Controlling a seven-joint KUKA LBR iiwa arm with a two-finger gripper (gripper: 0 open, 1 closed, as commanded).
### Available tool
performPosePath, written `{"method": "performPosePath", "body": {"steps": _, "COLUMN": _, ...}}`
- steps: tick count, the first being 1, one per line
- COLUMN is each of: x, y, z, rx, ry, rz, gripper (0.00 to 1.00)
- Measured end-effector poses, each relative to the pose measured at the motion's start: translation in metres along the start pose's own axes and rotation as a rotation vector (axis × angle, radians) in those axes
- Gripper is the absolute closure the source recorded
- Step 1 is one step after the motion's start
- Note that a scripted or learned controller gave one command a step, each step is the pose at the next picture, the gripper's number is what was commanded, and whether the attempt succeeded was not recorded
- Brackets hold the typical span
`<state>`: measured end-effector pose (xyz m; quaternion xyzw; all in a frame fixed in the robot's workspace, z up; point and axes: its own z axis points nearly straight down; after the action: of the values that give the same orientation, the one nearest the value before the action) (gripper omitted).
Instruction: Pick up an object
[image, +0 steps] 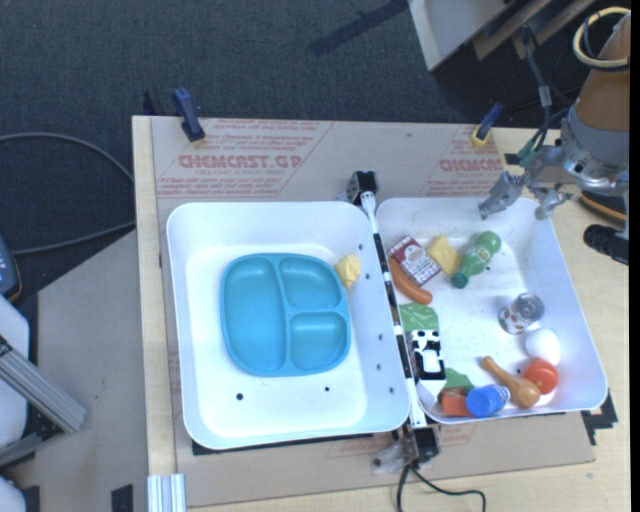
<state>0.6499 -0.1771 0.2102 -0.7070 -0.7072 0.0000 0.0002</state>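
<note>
Several small toys lie in the right bin (570, 290), and the nearest to the gripper (523, 198) is the green bottle (476, 255). It lies below and a little left of the fingers, its long axis slanting down-left toward the red box (415, 263). The fingers are spread and pinch nothing.

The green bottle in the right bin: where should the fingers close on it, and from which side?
Probably across the middle of the green bottle, coming straight down from above. It lies on its side, slanting from upper right to lower left, so the fingers should straddle its narrow width. The yellow piece lies close on its left, so a grip nearer the upper right end looks safer. The gripper hovers above the bin's far edge.
</note>
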Motion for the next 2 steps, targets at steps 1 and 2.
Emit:
{"method": "performPosePath", "body": {"steps": 1, "x": -0.003, "y": 0.005, "z": 0.068, "rx": 0.002, "ry": 0.0, "rz": -0.001, "gripper": 0.0}}
{"method": "performPosePath", "body": {"steps": 2, "x": 0.007, "y": 0.001, "z": 0.123, "rx": -0.001, "ry": -0.002, "rz": -0.001, "gripper": 0.0}}
